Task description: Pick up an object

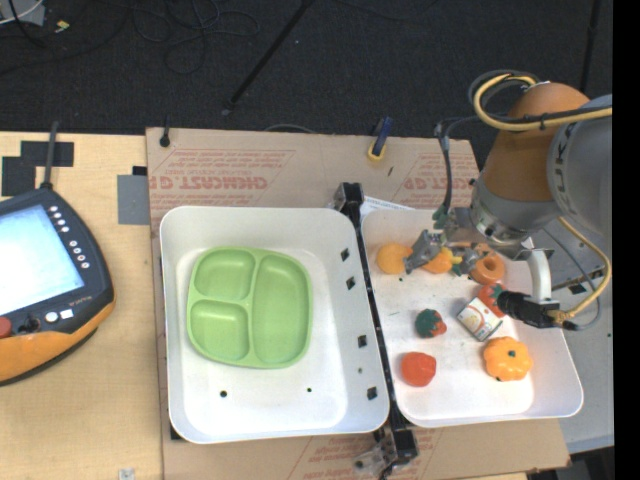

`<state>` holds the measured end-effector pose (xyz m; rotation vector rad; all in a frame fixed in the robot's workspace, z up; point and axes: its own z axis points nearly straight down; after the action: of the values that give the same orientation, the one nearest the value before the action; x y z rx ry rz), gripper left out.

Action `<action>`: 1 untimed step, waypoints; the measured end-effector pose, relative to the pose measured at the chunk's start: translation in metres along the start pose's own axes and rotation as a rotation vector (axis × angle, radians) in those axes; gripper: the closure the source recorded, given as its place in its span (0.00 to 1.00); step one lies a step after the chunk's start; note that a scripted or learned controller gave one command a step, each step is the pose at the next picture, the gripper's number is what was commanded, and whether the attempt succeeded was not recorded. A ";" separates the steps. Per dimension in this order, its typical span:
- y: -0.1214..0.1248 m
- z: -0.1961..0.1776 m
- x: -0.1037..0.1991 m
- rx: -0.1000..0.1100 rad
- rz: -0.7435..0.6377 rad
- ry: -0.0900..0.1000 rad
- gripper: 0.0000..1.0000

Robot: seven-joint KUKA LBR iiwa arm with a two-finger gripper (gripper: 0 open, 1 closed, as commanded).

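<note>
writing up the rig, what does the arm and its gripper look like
The arm is grey with a rounded orange band above the wrist. A yellow cable loops over the band, and more cables trail beside the wrist. The gripper is dark grey metal.

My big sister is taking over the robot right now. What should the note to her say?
Gripper: low in the right bin, by the yellow toy and orange toy; grip unclear.
Also in that bin: green-and-red toy, red toy, small can, orange pumpkin.
Left bin: green divided plate.
Done: nothing visibly lifted.
Left: pick one object up.
</note>
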<state>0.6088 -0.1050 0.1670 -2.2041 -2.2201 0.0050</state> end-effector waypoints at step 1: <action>-0.038 0.071 0.019 -0.009 0.010 -0.007 0.00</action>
<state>0.5697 -0.0860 0.0964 -2.2229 -2.2167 0.0025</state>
